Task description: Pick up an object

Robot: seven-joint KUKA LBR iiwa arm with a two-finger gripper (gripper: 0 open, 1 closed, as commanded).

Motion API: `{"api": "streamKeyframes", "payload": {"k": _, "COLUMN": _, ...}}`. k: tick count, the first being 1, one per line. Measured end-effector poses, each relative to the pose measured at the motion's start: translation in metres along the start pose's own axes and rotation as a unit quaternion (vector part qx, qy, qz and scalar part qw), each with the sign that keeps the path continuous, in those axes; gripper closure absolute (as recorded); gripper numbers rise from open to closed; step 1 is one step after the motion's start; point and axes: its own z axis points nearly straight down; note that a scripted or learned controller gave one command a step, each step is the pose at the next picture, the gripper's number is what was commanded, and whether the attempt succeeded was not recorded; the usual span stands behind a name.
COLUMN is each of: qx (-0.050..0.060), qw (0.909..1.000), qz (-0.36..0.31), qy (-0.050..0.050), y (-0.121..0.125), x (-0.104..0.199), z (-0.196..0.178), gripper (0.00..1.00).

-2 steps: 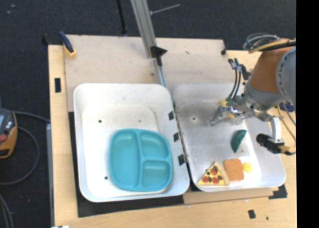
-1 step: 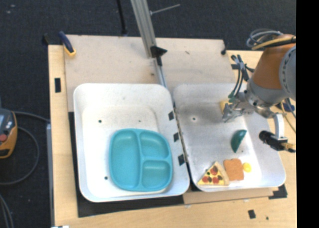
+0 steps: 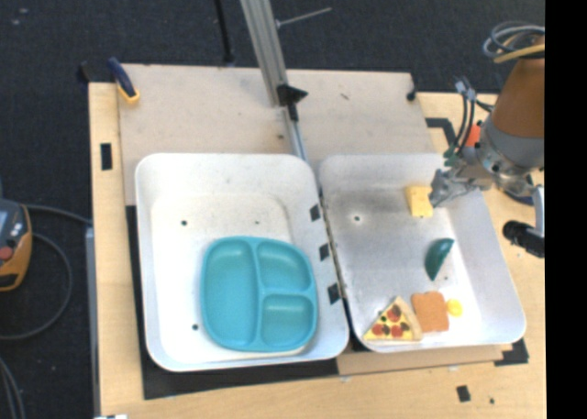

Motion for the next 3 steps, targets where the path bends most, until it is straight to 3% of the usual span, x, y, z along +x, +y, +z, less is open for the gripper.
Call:
{"api": "streamKeyframes", "payload": {"k": 1, "qx": 0.0, "qw": 1.0, "qz": -0.001, "qy": 0.0, "y": 0.002, "x": -0.002, "z": -0.055, "gripper": 1.0}}
{"api": "streamKeyframes", "payload": {"k": 3, "qx": 0.003, "qw": 1.0, "qz": -0.003, "qy": 0.002, "y": 0.019, "x": 0.109, "z": -0.056, "gripper": 1.0}}
